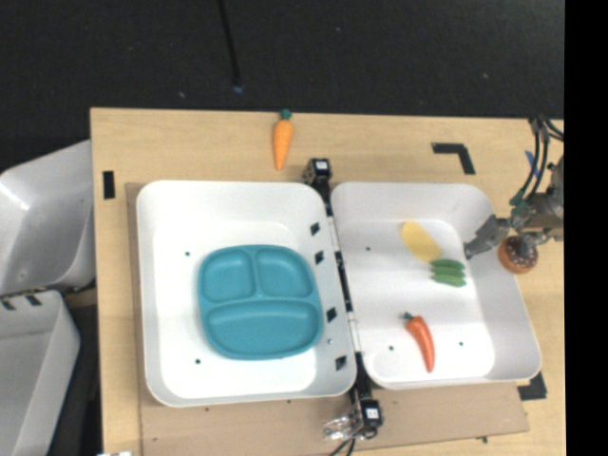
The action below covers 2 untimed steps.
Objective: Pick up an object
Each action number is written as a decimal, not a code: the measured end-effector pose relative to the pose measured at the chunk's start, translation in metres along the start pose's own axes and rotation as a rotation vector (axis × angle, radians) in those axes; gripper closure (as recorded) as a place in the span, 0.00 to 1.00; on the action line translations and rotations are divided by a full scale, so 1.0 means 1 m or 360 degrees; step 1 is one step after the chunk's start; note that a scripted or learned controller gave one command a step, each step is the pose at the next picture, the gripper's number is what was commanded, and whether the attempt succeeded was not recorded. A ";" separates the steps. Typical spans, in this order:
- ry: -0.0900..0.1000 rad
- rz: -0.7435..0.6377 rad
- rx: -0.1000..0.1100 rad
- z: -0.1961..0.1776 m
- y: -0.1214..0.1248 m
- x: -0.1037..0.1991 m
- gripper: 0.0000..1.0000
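Pale wood forms the bench, and at its 9 o'clock edge a white rounded shape runs out of the picture, cut off so that its nature stays unclear. Two shallow white bins sit side by side. The left bin holds one thing: a teal divided plate with three compartments, lying at the bin's centre. At 12 o'clock above the left bin, on bare wood outside both bins, lies one orange toy carrot with its green top pointing away.

The right bin holds three small things. A yellow piece lies toward 1 o'clock of that bin's centre, too blurred to name. A green piece lies just beside it at its 4 o'clock, perhaps touching. A red-orange chili with a dark stem rests at 6 o'clock, well apart from the other two.

At 3 o'clock the arm is cut off by the picture's edge, showing cables and a round orange-brown part. The gripper hangs over the right bin's 3 o'clock rim, near the green piece but not touching it. It appears as one grey blur, so whether its fingers stand wide or narrow cannot be told; nothing is seen between them.
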<state>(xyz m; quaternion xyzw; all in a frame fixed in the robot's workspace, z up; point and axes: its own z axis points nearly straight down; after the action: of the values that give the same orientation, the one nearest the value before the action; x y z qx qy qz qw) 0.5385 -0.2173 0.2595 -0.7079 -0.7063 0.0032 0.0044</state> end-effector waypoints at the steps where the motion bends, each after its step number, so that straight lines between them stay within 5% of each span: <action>1: -0.0004 -0.0004 -0.0019 -0.007 0.002 0.001 0.00; 2: -0.0004 -0.0007 -0.0013 0.042 0.009 0.007 0.00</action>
<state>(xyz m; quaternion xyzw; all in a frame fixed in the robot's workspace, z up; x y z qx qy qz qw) 0.5469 -0.2102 0.2173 -0.7062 -0.7080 0.0011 0.0006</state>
